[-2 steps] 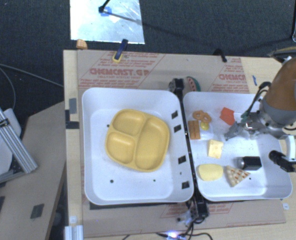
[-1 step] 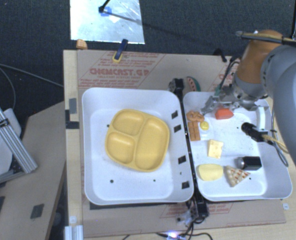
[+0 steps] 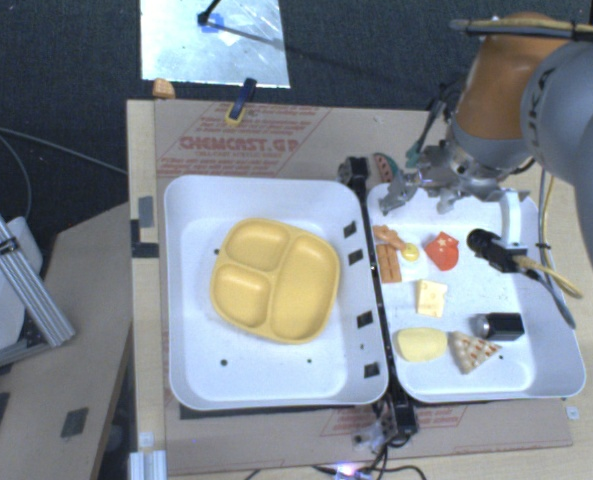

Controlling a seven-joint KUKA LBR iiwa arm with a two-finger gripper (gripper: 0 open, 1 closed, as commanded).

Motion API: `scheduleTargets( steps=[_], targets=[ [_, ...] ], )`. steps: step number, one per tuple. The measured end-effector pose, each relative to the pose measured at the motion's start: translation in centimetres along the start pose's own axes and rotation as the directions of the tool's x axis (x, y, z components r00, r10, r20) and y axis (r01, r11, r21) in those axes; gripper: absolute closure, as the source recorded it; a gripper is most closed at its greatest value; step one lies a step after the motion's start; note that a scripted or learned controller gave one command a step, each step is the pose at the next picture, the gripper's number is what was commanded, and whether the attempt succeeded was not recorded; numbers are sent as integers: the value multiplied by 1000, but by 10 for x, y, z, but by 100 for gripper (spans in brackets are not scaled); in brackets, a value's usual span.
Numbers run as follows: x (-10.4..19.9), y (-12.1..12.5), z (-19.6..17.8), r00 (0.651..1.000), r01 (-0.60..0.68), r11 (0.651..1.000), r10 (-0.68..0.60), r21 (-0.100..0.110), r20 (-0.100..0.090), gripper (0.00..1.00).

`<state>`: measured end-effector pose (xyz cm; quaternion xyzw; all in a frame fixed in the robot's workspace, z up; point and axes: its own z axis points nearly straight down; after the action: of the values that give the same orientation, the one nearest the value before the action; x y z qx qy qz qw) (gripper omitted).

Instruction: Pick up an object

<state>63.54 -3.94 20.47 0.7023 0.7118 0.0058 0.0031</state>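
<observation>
My gripper (image 3: 419, 196) hangs over the back of the right bin (image 3: 546, 368), open, its two metal fingers (image 3: 394, 192) spread with nothing between them. Just in front of it lie an orange bacon strip (image 3: 388, 238), a small yellow piece (image 3: 410, 253) and a red wedge (image 3: 442, 251). Nearer the front are a pale cheese square (image 3: 431, 297), a yellow lump (image 3: 421, 344), a pizza slice (image 3: 473, 352) and a dark cylinder (image 3: 499, 325).
The left bin (image 3: 191, 368) holds a yellow divided plate (image 3: 275, 278). A small brown and green item (image 3: 381, 164) sits at the right bin's back-left corner. The black divider (image 3: 371, 268) runs between the bins. A foil sheet (image 3: 214, 26) lies behind the bench.
</observation>
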Motion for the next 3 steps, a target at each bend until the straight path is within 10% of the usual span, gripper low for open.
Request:
scheduleTargets(
  steps=[1,2,3],
  targets=[
    [-74,-78,46,1000,-20,1000,20,19,5,0],
    [-68,-8,73,1000,-7,1000,7,6,5,0],
    [-127,-42,121,1000,-17,1000,17,14,5,0]
  ],
)
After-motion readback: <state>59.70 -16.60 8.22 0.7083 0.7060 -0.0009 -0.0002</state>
